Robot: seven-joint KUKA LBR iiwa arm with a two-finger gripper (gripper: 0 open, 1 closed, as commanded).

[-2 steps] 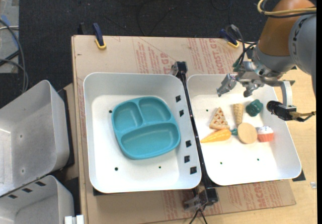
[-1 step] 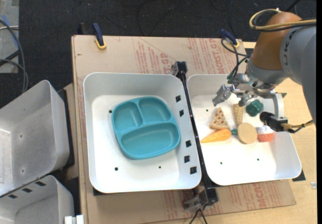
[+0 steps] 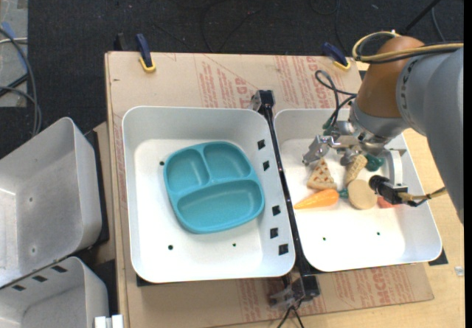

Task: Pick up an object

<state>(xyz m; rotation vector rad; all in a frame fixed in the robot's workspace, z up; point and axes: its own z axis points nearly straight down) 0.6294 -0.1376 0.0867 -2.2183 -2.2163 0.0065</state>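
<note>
Orange carrot (image 3: 317,200) lies just below the gripper (image 3: 333,148), a cheese wedge (image 3: 321,175) between them; whether its grip is closed, I cannot tell.

Both shallow white bins look like smooth moulded plastic with a soft sheen; the left bin (image 3: 140,194) carries a turquoise three-section plate (image 3: 214,186) of matt plastic, evenly coloured and unscratched. In the right bin (image 3: 369,245), the orange carrot-shaped toy (image 3: 317,200) and the tan wedge with dark specks (image 3: 321,175) have the dull, slightly waxy finish of plastic play food. The bench top (image 3: 192,68) is pale fibreboard or cardboard, matt, with faded red printing. The arm's grey shell (image 3: 435,91) is satin-smooth, its orange band (image 3: 380,83) glossier. The gripper (image 3: 335,144) shows bare silvery metal.
</note>
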